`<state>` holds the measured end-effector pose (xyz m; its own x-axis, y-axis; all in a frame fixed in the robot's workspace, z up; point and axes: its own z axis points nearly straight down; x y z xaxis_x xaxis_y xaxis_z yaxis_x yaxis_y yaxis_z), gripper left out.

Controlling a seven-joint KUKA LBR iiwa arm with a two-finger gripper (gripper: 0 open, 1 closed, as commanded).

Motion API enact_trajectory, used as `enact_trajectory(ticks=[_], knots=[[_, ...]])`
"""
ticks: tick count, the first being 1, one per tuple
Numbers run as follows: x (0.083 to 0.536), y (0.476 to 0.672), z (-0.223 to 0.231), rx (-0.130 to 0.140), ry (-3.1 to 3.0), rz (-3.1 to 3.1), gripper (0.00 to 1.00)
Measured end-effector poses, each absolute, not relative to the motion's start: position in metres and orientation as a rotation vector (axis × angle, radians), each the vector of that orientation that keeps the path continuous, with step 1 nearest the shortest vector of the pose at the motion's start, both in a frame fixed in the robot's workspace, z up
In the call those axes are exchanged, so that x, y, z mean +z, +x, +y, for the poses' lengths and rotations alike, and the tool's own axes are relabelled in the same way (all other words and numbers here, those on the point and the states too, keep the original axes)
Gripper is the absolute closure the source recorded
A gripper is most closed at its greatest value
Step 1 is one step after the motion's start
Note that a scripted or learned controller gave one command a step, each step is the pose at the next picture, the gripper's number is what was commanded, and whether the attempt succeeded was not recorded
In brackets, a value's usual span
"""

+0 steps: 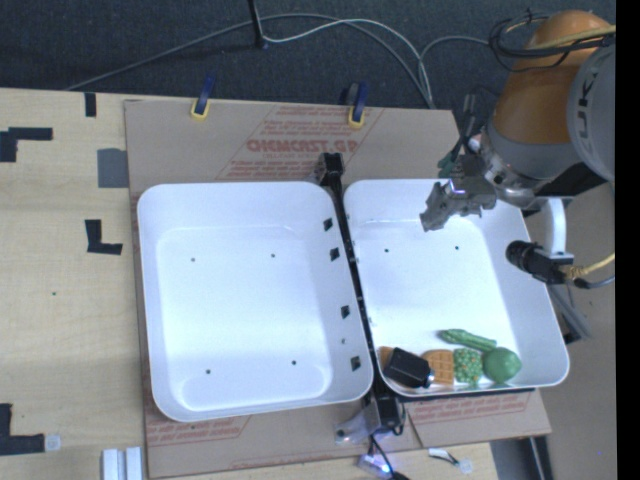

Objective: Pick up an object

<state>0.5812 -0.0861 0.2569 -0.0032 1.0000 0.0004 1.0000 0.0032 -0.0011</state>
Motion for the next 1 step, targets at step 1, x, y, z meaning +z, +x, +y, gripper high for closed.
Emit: enact_trajectory(ticks=[1], knots=[[0.2575, 0.5960, -0.0270, -0.001, -2.214, -2.227, 1.00]])
